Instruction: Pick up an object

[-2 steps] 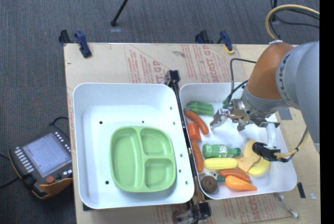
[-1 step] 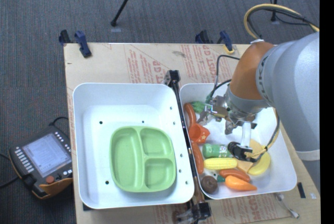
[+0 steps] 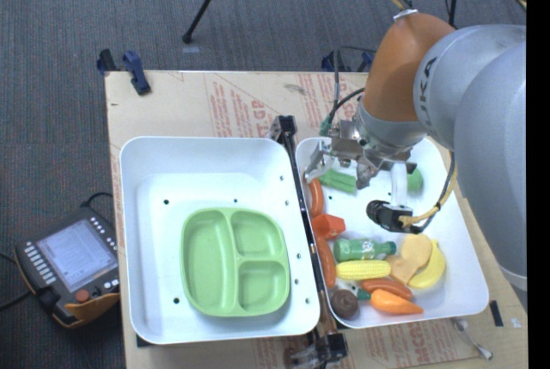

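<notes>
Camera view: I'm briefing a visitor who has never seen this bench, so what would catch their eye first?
The big grey arm with its orange band looms over the right bin, its gripper low above a green item at the bin's far end. Bright toy food crowds that bin's near half, while the left bin holds a green divided tray.

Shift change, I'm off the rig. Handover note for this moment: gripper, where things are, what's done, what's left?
Gripper: low over the right bin's upper-left part, above a green item; finger state unreadable, nothing seen held.
Toy food in the right bin: green bottle, corn, banana, carrot.
Left bin: green divided tray.
Done: no pick seen yet.
Left: grasp and lift one object.
</notes>
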`<state>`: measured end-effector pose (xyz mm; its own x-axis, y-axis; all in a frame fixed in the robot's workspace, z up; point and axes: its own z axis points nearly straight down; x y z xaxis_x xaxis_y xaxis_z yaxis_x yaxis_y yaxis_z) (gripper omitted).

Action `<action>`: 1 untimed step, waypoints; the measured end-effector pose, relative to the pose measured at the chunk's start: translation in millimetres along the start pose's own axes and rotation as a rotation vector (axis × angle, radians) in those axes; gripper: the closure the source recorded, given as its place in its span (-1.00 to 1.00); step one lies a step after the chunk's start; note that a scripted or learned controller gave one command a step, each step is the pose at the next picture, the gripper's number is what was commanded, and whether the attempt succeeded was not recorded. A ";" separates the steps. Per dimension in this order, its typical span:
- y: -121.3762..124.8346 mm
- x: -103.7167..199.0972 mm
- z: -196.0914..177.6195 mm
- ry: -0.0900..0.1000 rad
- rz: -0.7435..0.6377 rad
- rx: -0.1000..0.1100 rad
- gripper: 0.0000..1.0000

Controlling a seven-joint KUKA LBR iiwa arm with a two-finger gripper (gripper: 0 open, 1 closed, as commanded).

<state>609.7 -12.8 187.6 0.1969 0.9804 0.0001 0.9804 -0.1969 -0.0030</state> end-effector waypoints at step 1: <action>-47.8 -38.3 0.4 0.000 -0.169 0.001 -1.00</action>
<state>555.2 -40.9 187.3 0.0292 0.9996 0.0009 0.9996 -0.0292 -0.0036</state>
